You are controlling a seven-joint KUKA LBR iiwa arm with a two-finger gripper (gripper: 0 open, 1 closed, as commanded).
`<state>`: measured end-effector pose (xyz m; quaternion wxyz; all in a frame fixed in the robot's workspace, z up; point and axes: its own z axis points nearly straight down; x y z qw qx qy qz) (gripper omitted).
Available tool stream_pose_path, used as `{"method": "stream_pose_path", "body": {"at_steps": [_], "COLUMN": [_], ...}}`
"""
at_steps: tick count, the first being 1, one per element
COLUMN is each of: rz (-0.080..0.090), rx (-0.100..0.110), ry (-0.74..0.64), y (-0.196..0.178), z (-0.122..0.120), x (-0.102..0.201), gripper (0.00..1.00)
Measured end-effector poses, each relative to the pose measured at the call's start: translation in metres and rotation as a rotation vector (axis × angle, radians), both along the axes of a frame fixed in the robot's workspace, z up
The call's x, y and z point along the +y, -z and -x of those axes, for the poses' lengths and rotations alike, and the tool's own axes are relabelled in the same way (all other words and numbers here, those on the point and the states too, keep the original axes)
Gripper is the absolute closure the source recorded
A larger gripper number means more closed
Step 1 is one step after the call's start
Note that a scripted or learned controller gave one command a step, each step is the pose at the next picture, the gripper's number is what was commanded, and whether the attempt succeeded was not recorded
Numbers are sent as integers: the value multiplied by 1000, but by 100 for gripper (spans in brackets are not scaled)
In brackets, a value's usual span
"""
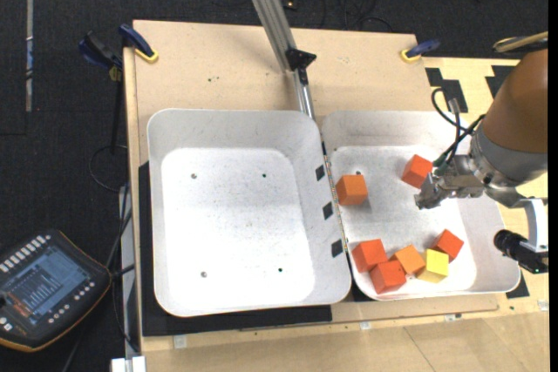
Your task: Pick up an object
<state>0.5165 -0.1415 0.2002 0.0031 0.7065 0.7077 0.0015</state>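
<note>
bins point(235, 135) — white matt plastic, speckled; bench point(227, 57) — bare matt wood

overhead camera, slanted down, both bins point(166, 135)

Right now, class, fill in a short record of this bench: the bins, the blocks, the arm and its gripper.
left bin: white, shallow, speckled floor
right bin: white, holds all the blocks
lone orange block: near the right bin's left wall
red-orange block: just left of the gripper
front cluster: orange and red blocks plus one yellow block
arm: reaches in from the right
gripper: low over the right bin, beside the red-orange block
</note>
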Motion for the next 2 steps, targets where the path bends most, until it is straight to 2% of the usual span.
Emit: {"method": "stream_pose_path", "body": {"at_steps": [1, 2], "rz": [0, -3], "rx": [-2, 4], "ry": [-2, -7], "y": [-61, -60], "z": [-4, -28], "x": [7, 66], "gripper": [100, 100]}}
